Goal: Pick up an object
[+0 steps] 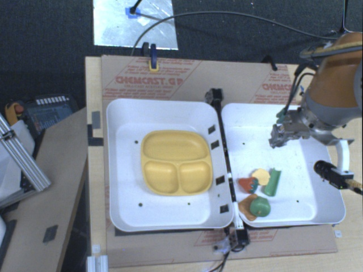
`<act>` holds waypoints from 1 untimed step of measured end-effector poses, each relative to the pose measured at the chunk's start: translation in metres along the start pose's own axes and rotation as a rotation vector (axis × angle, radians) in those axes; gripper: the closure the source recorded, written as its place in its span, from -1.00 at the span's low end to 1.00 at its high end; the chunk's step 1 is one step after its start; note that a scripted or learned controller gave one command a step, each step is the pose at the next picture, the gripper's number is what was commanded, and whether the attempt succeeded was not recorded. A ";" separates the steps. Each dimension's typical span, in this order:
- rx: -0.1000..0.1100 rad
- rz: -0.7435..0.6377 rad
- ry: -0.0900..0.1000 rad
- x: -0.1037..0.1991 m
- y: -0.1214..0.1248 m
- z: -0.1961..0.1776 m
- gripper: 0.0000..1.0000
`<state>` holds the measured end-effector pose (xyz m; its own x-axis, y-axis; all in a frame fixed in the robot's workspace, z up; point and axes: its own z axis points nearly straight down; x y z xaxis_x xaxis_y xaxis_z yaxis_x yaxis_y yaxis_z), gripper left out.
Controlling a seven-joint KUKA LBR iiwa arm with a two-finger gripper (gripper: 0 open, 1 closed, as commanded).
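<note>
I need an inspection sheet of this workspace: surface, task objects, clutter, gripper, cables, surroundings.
Surface: two white bins, left bin and right bin, on a board.
Job's things: small toy foods clustered at the right bin's near-left corner.
Clutter: yellow divided tray in the left bin.
Gripper: gripper above the right bin, apart from the toys.
Cables: black cable behind the bins.
Surroundings: foil sheet on dark floor.

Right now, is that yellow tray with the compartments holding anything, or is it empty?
Empty. The yellow tray lies flat in the left bin, all three compartments bare; the small toy pieces lie in the right bin.
</note>
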<state>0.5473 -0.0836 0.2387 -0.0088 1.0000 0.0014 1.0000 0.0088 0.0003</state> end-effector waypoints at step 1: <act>-0.001 0.003 -0.001 0.048 -0.006 -0.006 1.00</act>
<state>0.5404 -0.0357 0.2445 -0.0062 1.0000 0.0007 1.0000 0.0062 0.0011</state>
